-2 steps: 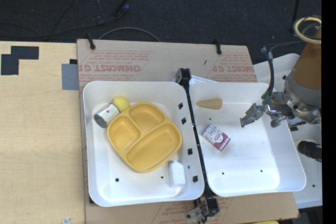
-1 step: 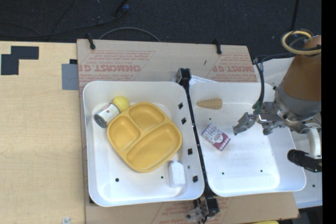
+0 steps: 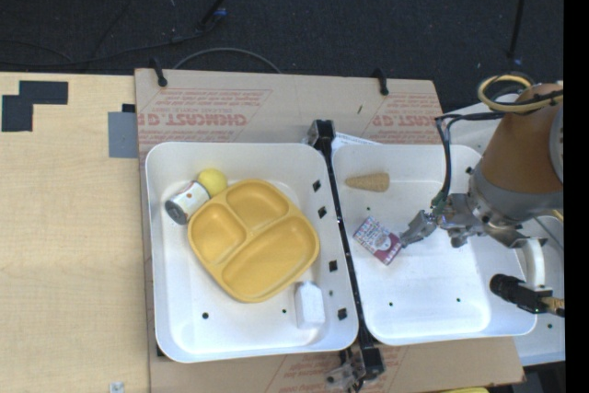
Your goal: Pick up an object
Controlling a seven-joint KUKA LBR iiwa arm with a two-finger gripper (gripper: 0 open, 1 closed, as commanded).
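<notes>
- My gripper point(image 3: 416, 231) sits over the right bin point(image 3: 460, 322), low above its floor, just right of the packet point(image 3: 376, 239).
- The packet is a small flat pink-and-white thing, tilted, lying on the bin floor near the divider point(image 3: 337, 225) between the two bins.
- My fingertips point left toward the packet; the nearest tip looks to be at or touching the packet's right edge, but I can't tell for sure.
- Nothing shows between my fingers; the packet lies beside them, not in them.
- How wide my fingers stand: can't tell, they're small and dark against the wrist.
- My arm point(image 3: 520, 152) comes in from right of the packet, with the orange band above the grey wrist, covering the right bin's right side.
- A cone point(image 3: 367, 182), tan, lies on its side up from the packet, in the same bin, apart from it and from my gripper.
- Left bin point(image 3: 170, 308): across the divider from the packet, well apart from my gripper.
- Yellow tray point(image 3: 253, 239) with three compartments lies in the left bin's middle, turned at an angle.
- A yellow ball point(image 3: 213, 180) touches the tray's upper left rim.
- A small can point(image 3: 185, 201), on its side, lies just beside the ball, at the tray's left rim.
- A white block point(image 3: 309, 304) lies just below the tray's lower right corner, near the divider.
- Cardboard point(image 3: 276, 106) lies under both bins.
</notes>
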